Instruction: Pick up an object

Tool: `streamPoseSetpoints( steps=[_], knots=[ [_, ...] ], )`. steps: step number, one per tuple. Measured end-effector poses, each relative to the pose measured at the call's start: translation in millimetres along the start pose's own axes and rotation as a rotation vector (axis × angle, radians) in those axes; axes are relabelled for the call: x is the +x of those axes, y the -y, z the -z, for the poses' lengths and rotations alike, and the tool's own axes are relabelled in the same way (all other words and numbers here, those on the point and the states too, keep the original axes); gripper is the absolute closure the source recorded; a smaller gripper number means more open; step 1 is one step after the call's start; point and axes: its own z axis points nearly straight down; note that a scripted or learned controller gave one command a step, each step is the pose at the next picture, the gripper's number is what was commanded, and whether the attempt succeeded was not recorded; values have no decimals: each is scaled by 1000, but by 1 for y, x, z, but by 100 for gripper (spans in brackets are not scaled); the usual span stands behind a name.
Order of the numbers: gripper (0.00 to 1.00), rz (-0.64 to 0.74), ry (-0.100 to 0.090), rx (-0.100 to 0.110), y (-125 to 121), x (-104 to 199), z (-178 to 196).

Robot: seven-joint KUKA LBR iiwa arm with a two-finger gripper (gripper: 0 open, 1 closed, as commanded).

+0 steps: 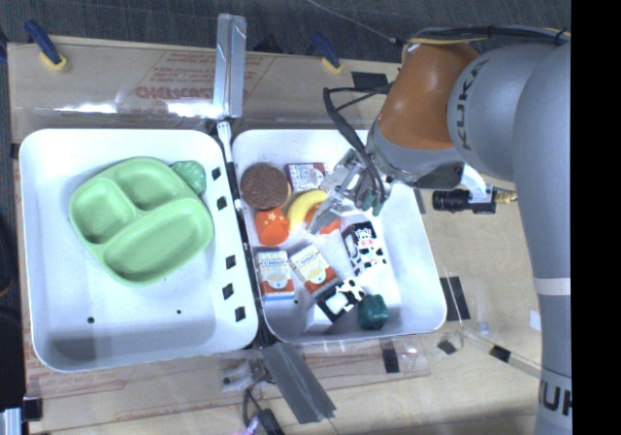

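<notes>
My gripper (335, 202) hangs low over the middle of the right bin (422, 258), just above a yellow banana (303, 206) and an orange piece (328, 222). The view does not show anything held in it. Around it lie a brown round patty (265, 186), an orange fruit (273, 226), a small red-and-white packet (307, 175), a cow-patterned carton (366, 248), two little cartons (274, 271) (311, 265), a black-and-white object (340, 299) and a dark green item (374, 311).
The left bin (58, 326) holds a light green divided plate (144, 217) with a small green object (191, 174) at its upper right. A metal divider (231, 64) stands between the bins. The grey arm (505, 103) covers the right bin's upper right corner.
</notes>
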Motion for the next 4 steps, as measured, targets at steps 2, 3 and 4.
streamPoseSetpoints(
  steps=[2,3,4],
  knots=[
    [0,95,2,-2,-26,64,-47],
    [100,102,3,-1,-27,63,-38],
    [100,-23,5,-4,-81,59,67]
  ],
)
